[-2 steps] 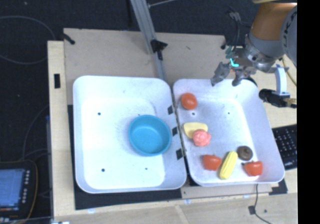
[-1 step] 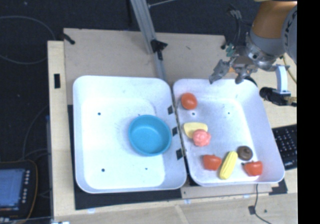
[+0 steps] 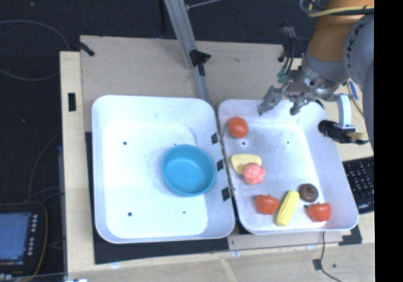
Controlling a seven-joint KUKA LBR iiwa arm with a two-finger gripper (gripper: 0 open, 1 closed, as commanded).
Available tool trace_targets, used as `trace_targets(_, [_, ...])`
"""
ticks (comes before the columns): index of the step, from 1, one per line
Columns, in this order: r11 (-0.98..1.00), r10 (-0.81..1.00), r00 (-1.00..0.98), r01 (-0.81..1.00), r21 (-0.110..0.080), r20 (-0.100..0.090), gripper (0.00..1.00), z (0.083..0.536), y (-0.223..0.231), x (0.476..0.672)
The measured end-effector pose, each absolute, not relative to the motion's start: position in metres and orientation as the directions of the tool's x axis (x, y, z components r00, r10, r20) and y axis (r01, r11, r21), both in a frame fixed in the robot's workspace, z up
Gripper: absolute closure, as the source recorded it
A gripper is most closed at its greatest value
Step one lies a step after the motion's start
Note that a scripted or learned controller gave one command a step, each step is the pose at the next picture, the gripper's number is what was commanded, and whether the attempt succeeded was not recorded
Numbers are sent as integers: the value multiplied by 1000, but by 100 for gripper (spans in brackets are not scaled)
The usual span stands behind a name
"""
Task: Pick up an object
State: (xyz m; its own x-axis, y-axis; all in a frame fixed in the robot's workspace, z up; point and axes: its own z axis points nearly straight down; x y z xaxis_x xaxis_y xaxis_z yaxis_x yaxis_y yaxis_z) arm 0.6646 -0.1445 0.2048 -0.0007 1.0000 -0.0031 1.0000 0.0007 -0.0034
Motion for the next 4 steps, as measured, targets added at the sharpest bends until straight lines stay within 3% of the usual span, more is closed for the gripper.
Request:
trace_targets(2, [-5, 1000, 5, 1000, -5, -4, 0, 103, -156, 669])
trace_targets(3, [-4, 1000, 5, 1000, 9, -6, 100, 122, -157, 672])
trace_targets(4, [0, 1000, 0, 1000, 8, 2, 100, 190, -155, 675])
